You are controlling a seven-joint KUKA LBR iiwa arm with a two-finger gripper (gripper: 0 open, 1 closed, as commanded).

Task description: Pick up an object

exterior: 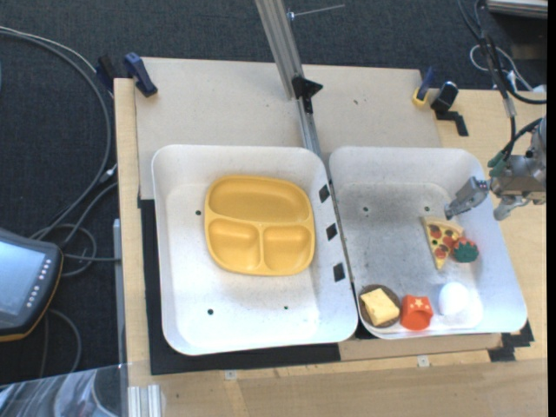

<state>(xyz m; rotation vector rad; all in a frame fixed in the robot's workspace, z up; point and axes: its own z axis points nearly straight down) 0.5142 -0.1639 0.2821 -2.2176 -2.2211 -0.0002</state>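
The right bin (382, 168) holds several toy foods along its near side. A pizza slice (440, 237) lies next to a small green piece (468, 252). Nearer the front rim sit a white ball (453, 300), a red piece (417, 312) and a yellow chunk (379, 306). My gripper (484, 203) hangs over the bin's right edge, just beyond the pizza slice, and stands open. One finger (460, 200) points down-left toward the slice. Nothing sits between the fingers.
A yellow divided plate (259, 224) lies in the left bin (174, 259). A slanted metal pole (287, 50) runs down to the gap between the bins. Clamps sit at the bench's far corners, and cables hang at the right.
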